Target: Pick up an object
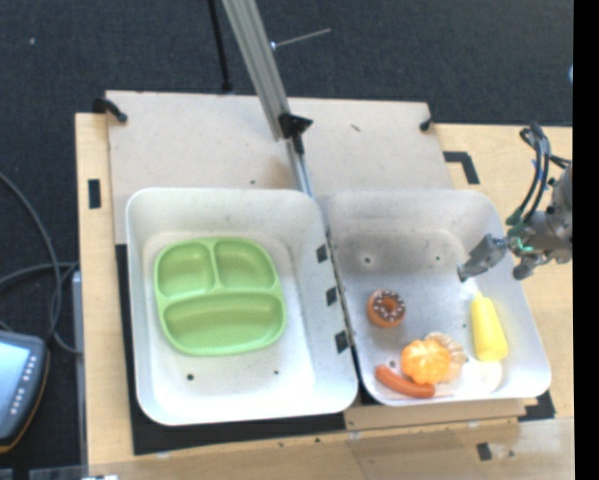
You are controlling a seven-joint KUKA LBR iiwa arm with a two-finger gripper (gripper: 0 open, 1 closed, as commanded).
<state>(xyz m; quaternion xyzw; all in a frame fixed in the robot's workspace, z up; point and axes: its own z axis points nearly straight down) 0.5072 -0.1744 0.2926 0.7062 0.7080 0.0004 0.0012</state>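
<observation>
Gripper [499, 255] is hanging over the right bin's [409, 228] far right side, and whether it is open or closed I cannot tell; nothing is visibly in it. Left bin [144, 268] is carrying a green divided plate [220, 295]. Candidates are clustering along the right bin's near edge, probably easiest there: yellow corn [488, 329] just below the gripper, an orange [427, 361], a sausage [404, 383], a doughnut [386, 308]

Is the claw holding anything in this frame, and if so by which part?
Nothing is held. The claw hangs open over bare floor of the right white bin, above the yellow plastic corn cob, apart from it.
</observation>
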